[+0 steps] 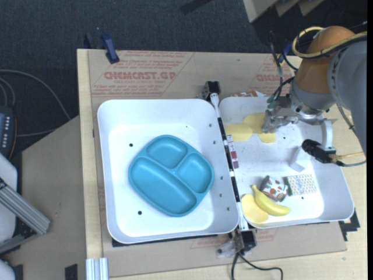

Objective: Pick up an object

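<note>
At the near edge of the right bin (335, 206) we see a banana (271, 203) beside a small patterned item too blurred to name. Farther back, the end effector (271, 121) hangs over pale yellow pieces (250, 126); we cannot tell how it stands or whether it touches them.

We've got the gripper (271, 123) down in the right bin (326, 212), right over some pale yellow pieces (247, 127). A banana (269, 203) and small printed packets (289, 186) sit near the front. The left bin (113, 156) holds a blue divided plate (169, 174).
</note>
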Controlling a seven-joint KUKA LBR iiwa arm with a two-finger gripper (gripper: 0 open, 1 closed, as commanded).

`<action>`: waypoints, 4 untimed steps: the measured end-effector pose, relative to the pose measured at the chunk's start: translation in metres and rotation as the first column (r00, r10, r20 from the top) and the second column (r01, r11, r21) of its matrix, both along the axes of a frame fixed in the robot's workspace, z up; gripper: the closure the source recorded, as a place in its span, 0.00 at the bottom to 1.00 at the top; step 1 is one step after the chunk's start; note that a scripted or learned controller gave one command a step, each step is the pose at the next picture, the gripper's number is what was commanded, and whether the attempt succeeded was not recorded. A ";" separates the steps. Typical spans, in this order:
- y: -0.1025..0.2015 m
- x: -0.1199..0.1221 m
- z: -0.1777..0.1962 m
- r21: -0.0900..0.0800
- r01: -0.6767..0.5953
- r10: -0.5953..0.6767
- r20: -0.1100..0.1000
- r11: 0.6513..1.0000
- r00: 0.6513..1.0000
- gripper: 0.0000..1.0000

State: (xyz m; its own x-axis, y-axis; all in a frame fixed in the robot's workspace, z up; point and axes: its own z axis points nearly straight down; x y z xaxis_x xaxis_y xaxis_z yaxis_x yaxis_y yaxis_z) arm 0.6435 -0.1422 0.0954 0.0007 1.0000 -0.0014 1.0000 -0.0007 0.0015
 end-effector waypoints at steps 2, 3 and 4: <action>-0.025 -0.031 -0.011 0.002 0.000 0.000 -0.002 1.000 1.000 0.00; 0.011 0.022 -0.008 0.000 -0.001 0.001 -0.002 1.000 1.000 0.00; 0.016 -0.002 -0.011 0.001 0.000 0.000 -0.003 1.000 1.000 0.00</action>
